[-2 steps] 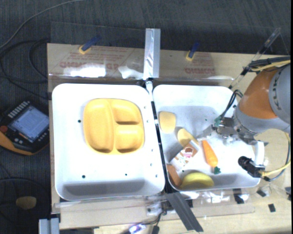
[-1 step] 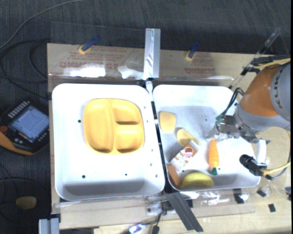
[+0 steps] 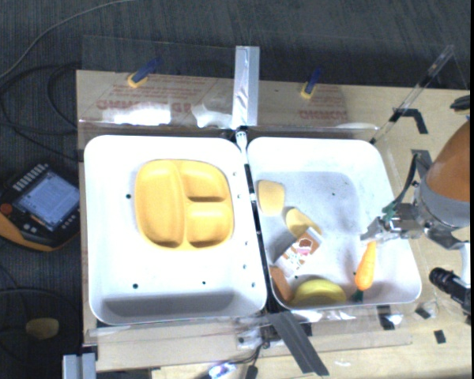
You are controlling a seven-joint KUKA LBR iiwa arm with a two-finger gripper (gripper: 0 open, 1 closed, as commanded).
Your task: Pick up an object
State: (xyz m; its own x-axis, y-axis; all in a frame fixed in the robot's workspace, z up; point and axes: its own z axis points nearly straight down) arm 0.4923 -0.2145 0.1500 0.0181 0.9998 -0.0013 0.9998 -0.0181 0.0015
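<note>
The carrot (image 3: pixel 365 268) lies in the right bin (image 3: pixel 332 164), near its right wall, in the lower part of the bin. Its long axis runs almost up and down in the view, a little tilted; the thick orange end is toward the bottom and the thin end points up, toward the end effector (image 3: pixel 385 226). The end effector stands just above the thin end of the carrot, at the right wall of the bin. Whether they touch I cannot tell, and the state of the end effector is also not clear, because this part is small and blurred.

To the left of the carrot, a yellow banana-like piece (image 3: pixel 317 292) lies at the bottom wall, with a small white and red packet (image 3: pixel 299 253) above it. Higher up are two pale yellow pieces (image 3: pixel 272 197); their exact form is hard to make out. The arm (image 3: pixel 446 184) is cut off by the right edge.

The left bin (image 3: pixel 110 290) holds a yellow divided tray (image 3: pixel 183 204). Both bins stand on the table (image 3: pixel 363 105). On the floor at the left lies a handheld controller (image 3: pixel 35 205).
</note>
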